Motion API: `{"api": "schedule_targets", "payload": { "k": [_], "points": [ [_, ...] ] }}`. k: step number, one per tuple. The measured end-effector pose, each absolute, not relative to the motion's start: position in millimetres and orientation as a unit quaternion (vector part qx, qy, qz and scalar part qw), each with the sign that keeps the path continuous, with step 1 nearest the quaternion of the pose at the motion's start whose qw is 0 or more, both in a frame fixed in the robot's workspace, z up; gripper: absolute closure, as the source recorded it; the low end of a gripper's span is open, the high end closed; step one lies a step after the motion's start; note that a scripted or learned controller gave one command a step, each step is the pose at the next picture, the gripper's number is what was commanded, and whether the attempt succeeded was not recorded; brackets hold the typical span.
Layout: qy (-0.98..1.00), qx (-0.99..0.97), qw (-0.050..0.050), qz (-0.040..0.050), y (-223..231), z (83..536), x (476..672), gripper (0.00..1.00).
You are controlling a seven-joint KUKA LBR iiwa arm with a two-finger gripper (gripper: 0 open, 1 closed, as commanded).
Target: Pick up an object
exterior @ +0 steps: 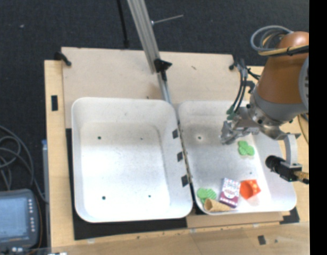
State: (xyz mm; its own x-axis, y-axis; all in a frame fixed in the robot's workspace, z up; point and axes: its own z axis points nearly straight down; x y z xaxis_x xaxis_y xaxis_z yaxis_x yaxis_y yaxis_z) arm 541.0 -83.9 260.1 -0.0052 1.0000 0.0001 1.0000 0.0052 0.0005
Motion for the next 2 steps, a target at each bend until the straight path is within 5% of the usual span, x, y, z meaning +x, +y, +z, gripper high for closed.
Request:
{"api": "schedule_targets", "payload": {
  "k": [2],
  "points": [
    [0.709, 0.705, 0.0, 0.0004, 30.5, 246.7, 523.6, 1.0]
  ]
}}
